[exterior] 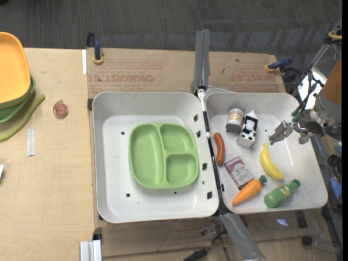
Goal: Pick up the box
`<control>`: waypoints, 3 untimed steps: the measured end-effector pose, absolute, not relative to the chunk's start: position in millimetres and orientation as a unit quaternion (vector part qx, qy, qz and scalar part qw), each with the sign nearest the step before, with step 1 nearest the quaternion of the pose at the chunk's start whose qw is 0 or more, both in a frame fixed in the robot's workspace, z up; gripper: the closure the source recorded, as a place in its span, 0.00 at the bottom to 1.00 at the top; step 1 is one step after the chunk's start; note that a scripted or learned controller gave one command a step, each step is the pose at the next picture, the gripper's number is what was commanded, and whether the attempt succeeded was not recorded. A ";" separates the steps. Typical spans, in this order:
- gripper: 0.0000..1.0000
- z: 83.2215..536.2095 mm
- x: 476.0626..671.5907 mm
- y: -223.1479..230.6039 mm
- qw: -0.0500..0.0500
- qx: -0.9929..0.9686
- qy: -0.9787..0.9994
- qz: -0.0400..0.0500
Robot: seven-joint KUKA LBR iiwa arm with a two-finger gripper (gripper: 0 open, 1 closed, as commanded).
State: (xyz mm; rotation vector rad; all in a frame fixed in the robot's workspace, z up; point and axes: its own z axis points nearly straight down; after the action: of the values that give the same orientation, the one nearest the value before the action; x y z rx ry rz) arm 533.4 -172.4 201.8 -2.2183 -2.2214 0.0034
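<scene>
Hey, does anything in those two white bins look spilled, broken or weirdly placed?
Nothing stands out. The small red and white flat box lies at a slant among toy food in the right white bin, unspilled and undamaged.

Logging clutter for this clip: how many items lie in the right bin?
7: can and carton at back, sausage, box centre, banana, carrot and green bottle in front.

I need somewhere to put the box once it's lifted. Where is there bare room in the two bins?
The left white bin has bare floor all around the green divided plate. The right white bin is crowded: small pink box, sausage, milk carton, can, banana, carrot, green bottle. Its upper-right corner lies beside the gripper.
</scene>
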 end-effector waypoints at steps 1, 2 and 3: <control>0.00 141.7 522.5 -131.1 0.001 -0.710 -0.704 0.001; 0.00 190.6 478.6 -56.1 0.001 -0.690 -0.724 0.001; 0.00 190.4 487.5 -50.7 0.001 -0.694 -0.720 0.001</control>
State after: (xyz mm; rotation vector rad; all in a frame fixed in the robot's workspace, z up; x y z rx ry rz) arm 487.5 -50.7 190.4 -2.1789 -2.2613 0.0037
